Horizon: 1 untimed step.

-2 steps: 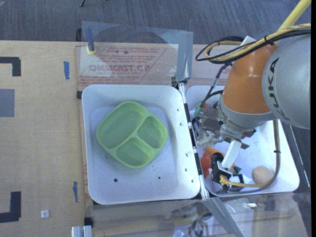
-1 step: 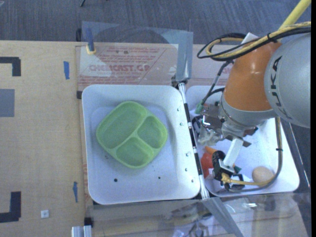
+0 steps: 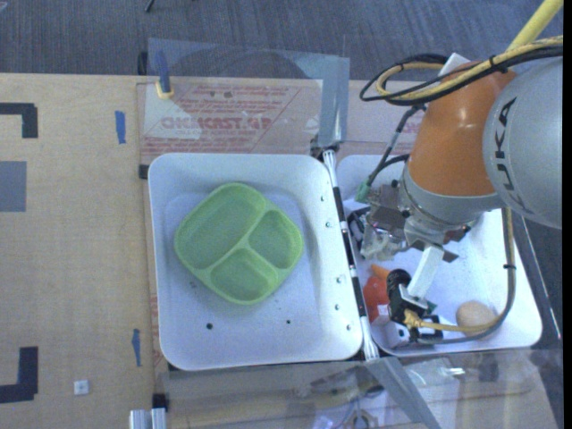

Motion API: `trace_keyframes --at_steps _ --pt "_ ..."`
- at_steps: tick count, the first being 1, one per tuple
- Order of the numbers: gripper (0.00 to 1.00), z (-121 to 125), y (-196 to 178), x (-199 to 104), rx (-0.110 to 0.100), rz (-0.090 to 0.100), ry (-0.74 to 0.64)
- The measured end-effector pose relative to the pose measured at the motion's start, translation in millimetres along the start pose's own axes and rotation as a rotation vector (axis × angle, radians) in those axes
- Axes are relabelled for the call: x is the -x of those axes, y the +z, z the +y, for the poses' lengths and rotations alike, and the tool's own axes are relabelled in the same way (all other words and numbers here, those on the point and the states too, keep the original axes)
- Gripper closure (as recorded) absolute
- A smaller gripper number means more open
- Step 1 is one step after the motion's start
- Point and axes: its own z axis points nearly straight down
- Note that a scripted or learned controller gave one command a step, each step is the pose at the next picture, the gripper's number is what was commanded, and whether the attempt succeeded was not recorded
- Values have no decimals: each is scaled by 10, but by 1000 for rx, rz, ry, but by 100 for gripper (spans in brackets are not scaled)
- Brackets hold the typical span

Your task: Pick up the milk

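The arm's orange band hides the gripper, its state unreadable, over the right bin, where the milk cannot be identified among clutter, risking a wrong grab.

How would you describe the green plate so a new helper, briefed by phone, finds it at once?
Look at the left bin of the two white ones. The plate lies near its middle: lime green, rounded, and split into three compartments. Nothing else lies beside it, while the small items crowd the right bin under the arm.
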Motion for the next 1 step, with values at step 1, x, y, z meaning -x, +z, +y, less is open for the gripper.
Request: trace_keyframes --at_steps 1 --pt "100 5 -90 0 -2 -1 -1"
